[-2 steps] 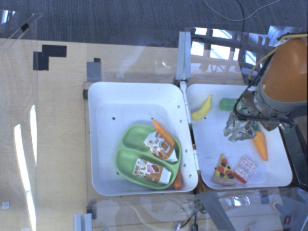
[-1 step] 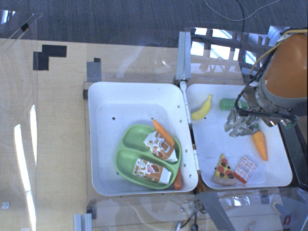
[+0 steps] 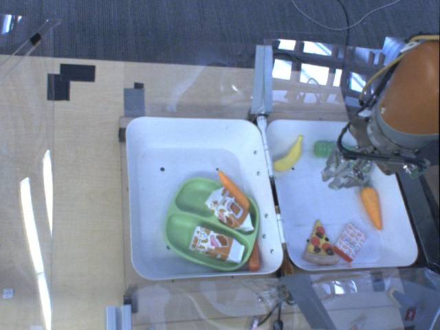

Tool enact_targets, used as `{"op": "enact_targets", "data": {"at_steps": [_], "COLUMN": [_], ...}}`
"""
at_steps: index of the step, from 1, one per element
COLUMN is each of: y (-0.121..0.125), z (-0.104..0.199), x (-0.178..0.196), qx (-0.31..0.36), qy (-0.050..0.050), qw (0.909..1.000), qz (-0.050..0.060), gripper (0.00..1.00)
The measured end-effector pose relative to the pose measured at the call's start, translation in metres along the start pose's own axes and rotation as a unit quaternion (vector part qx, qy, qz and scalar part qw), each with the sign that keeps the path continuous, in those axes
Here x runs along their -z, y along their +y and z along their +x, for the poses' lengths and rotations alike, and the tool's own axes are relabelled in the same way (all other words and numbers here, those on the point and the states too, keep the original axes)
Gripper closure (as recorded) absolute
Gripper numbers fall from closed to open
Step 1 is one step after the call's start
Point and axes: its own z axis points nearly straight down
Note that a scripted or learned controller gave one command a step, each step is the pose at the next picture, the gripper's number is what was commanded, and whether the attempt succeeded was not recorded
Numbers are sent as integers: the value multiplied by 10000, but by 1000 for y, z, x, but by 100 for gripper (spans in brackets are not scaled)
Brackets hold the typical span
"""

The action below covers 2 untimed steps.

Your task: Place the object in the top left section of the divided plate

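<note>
We look down on a pale wooden counter [image 3: 75, 184] with dark carpet beyond it, and two shallow white bins set side by side. In the left bin [image 3: 172, 143] sits a green divided plate [image 3: 184, 196], tilted at a slant toward the bin's lower right corner. Two printed packets already lie on it, one [image 3: 230, 208] in the upper section and one [image 3: 216, 244] in the lower. An orange carrot [image 3: 232, 186] leans over the plate's upper right rim, and another bit of orange [image 3: 254, 258] peeks out at the lower right edge of the plate.

The right bin [image 3: 302, 198] carries the loose pieces, which we judge to be the stock from which one is to be picked: a yellow banana [image 3: 289, 154] near the dividing wall, a small green piece [image 3: 323, 148] just beside it, a second carrot [image 3: 372, 207], a pizza slice [image 3: 319, 243] and a small red and white packet [image 3: 350, 240] touching it.

The arm reaches in from the right, and our hand [image 3: 347, 172] hangs over the right bin between the green piece and the second carrot, just above that carrot's upper end. From this angle we cannot tell how far its fingers are spread, and we see nothing between them. We judge that the second carrot is the likely object, since it lies closest beneath the hand, and that no lift has yet been made. The plate's top left section looks the freest part, which suits the placement.
</note>
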Motion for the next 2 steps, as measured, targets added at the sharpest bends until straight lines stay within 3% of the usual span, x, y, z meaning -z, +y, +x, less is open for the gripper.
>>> {"op": "enact_targets", "data": {"at_steps": [1,2], "y": [-27,-29], "z": [63,58], "x": [-12,1], "qx": [1412,1394], "qy": [132,56], "qw": [9899,9902], "qz": [-86,-17], "gripper": [100,100]}}
